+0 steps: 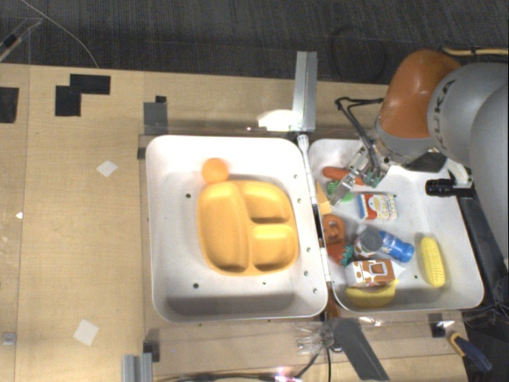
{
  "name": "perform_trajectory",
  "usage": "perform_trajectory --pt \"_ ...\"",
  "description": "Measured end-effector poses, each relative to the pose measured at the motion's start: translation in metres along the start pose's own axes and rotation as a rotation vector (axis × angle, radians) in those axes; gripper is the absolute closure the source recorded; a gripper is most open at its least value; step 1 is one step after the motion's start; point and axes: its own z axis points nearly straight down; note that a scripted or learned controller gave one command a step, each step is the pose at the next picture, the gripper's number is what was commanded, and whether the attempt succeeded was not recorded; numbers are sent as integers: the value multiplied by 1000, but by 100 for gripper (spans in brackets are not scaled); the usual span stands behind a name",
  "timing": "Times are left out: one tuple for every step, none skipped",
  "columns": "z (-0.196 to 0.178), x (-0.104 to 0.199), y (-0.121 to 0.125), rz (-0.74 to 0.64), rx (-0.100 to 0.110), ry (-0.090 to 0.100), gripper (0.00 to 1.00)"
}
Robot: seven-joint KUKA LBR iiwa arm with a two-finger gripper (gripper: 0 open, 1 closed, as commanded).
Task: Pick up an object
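Banana (371,295) lay at the right bin's (469,293) near edge, beside a small carton (372,272). My arm (445,106) reached over the far corner, hand (355,175) low above a green-and-red item (343,183); grip width I could not tell. Corn (432,261), blue bottle (391,246) nearby. Yellow tray (246,225) in left bin (171,237).

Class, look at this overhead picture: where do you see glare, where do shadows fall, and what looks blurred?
Camera view: a bright glare patch on the bench just above the left bin; soft shadow along that bin's lower inside wall and beneath the yellow tray; the small items around the gripper in the right bin look soft and hard to make out.
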Motion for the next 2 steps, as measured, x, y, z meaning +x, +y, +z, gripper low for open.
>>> perform_trajectory --pt "0 4 5 223 -1 -4 0" --pt "-14 2 8 216 -7 -14 100"
